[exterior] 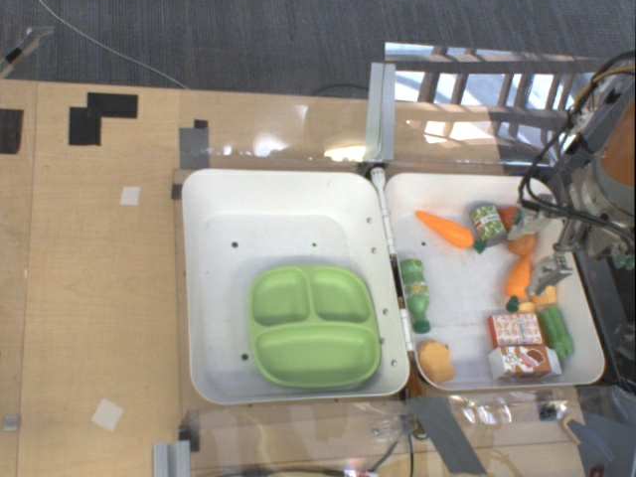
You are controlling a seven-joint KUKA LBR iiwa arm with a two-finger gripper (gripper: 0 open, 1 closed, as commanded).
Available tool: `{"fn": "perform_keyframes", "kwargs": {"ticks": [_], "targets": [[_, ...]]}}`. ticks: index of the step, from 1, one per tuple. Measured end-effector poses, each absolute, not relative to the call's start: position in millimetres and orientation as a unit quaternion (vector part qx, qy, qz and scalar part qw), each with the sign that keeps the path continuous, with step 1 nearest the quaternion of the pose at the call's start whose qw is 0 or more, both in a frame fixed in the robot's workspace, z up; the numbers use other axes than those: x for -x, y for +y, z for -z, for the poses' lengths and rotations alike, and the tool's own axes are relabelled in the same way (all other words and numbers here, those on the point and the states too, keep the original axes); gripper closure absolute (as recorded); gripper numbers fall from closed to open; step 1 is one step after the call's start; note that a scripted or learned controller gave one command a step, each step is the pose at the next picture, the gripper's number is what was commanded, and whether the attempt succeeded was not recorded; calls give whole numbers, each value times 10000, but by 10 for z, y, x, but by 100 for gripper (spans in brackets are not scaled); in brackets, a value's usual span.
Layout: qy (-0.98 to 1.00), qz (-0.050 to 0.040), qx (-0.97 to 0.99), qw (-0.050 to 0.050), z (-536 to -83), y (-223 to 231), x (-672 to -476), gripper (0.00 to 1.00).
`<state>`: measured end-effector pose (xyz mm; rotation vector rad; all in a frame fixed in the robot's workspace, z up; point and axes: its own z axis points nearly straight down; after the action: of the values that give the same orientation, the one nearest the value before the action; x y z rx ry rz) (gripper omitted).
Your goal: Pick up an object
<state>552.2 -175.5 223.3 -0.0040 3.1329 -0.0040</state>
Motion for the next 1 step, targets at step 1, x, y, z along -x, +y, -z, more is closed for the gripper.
{"fn": "perform_keyframes", "kwargs": {"ticks": [1], "targets": [[10000, 11, 81, 53, -949, -1964, -5861, 0]]}}
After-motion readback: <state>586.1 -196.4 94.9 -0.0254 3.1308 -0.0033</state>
